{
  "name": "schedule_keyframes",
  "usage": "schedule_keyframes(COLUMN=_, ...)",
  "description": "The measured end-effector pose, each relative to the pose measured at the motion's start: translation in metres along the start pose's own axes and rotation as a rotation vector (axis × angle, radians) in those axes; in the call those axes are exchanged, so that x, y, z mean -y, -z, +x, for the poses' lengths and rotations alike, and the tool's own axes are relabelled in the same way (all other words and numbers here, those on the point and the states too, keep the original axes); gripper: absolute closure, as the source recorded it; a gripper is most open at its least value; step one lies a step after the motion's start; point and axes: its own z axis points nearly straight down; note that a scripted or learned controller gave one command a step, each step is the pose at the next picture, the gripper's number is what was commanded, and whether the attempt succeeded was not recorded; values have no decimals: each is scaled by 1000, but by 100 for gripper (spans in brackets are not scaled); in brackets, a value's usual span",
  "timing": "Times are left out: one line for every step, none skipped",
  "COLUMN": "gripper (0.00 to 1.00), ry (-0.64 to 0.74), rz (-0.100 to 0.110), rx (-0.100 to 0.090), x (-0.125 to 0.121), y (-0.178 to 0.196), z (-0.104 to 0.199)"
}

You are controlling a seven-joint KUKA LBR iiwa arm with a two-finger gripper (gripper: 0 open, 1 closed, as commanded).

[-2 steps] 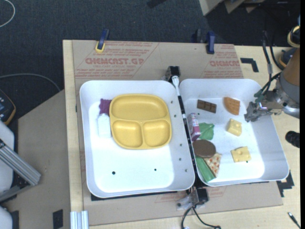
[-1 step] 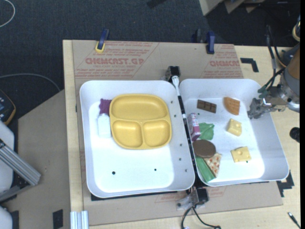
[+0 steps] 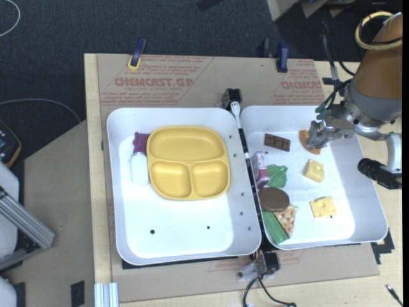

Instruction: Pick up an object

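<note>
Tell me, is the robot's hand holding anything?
It cannot be told: the hand is low over a small orange thing in the right bin, hiding any hold.

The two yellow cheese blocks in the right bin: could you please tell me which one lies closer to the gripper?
The upper cheese block, just below the gripper. The lower cheese block lies farther toward the bin's front edge.

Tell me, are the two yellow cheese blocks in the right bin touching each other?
Apart. The camera view shows bare white bin floor between the upper cheese block and the lower cheese block.
</note>
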Motion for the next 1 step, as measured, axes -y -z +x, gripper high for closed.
schedule_keyframes(gripper=100, ry=-1, rz=1, rx=1, x=-23, y=-9, z=48)
